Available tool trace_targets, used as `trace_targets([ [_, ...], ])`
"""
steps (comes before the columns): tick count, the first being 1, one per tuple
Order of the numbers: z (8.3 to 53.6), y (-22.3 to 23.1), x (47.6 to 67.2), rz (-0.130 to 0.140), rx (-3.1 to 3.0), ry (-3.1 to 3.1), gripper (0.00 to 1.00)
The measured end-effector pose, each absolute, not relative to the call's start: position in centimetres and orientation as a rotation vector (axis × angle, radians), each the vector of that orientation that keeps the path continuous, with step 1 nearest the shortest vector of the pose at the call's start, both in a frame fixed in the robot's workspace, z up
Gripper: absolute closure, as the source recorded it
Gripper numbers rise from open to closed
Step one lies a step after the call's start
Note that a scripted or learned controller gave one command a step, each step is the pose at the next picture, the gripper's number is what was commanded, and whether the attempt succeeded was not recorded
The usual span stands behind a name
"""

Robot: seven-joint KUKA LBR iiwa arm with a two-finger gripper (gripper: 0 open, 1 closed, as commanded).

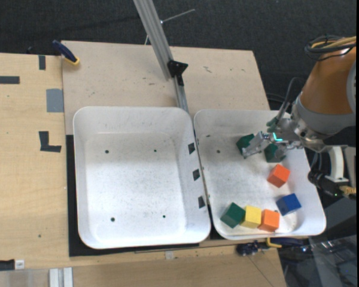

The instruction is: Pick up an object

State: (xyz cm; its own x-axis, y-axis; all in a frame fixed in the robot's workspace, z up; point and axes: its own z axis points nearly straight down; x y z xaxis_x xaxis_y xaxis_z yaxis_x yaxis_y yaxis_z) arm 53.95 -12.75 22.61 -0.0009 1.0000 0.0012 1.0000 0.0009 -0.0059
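Two white bins sit side by side on my bench, and all the blocks are in the right bin (218, 190). From the camera view I see my gripper (258, 144) low in the far part of that bin. A dark green block (246, 142) sits just left of it and another dark green block (273, 153) just right of it. I cannot tell how wide the jaws are, or if they have hold of anything, because the parts are small and mixed up with the blocks.

I think the gripper could close between the two green blocks and just push them apart. It could also pinch a corner, and the block would slip out when I lift.

An orange block (279, 176) lies nearby and could get bumped.
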Motion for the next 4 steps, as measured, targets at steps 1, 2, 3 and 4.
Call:
trace_targets([
  [1, 22.8, -12.8, 54.0, 0.001, -2.218, -2.223, 0.00],
  [2, 16.4, -12.4, 53.6, 0.009, -2.216, -2.218, 0.00],
  [3, 11.3, -13.1, 52.8, 0.008, -2.218, -2.217, 0.00],
  [4, 9.0, -13.1, 52.7, 0.005, -2.218, -2.220, 0.00],
])
